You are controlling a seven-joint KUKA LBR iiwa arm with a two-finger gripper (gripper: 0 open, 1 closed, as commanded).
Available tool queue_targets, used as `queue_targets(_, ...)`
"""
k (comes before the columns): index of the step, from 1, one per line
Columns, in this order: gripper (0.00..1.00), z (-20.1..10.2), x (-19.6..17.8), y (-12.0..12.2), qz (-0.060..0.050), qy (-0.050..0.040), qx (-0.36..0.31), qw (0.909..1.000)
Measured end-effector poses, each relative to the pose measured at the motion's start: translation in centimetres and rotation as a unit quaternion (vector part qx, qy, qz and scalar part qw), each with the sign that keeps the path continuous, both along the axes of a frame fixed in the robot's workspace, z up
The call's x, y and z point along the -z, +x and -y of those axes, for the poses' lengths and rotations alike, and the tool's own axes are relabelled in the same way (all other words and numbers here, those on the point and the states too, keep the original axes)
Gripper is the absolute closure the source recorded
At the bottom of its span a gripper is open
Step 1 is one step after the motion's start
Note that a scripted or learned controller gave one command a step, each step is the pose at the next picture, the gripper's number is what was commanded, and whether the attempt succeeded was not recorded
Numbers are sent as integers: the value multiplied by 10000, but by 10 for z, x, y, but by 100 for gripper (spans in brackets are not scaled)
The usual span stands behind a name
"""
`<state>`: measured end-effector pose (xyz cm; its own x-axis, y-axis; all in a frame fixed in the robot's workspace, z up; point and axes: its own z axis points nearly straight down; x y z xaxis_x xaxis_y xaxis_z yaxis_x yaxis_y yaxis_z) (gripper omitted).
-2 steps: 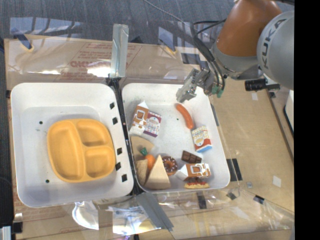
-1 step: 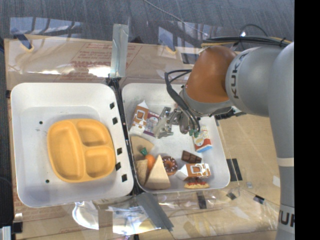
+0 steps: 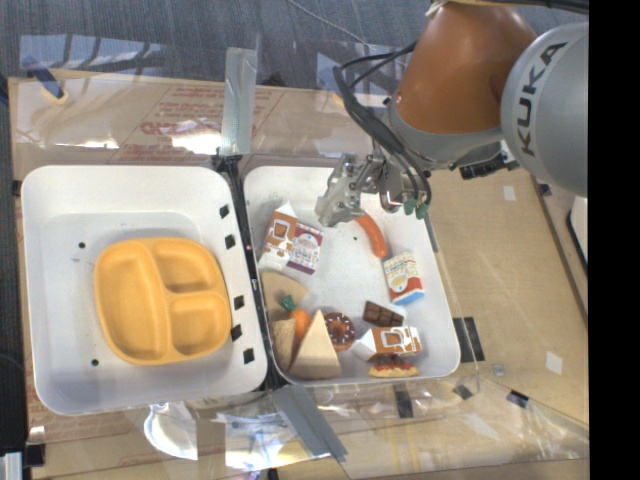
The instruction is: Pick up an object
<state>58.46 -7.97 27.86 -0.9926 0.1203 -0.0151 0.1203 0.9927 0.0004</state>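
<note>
My gripper (image 3: 337, 206) hangs over the back of the right bin (image 3: 440, 318), its fingers spread apart with nothing between them. Just below it lies a white and purple carton (image 3: 292, 241). An orange sausage (image 3: 373, 234) lies to its right. Further forward are a small white and orange carton (image 3: 402, 275), a brown chocolate piece (image 3: 382, 315), a chocolate doughnut (image 3: 340, 328), a cheese wedge (image 3: 315, 346), a carrot (image 3: 299, 322) and another carton (image 3: 391, 342).
The left bin (image 3: 40, 228) holds a yellow divided plate (image 3: 160, 298). The arm's orange band (image 3: 455, 63) and grey body loom over the right bin's back right corner. Tape strips and cardboard surround both bins.
</note>
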Motion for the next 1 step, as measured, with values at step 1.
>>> queue_targets(1, 100, 83, 116, 6, -121, 11, 378, 9992)
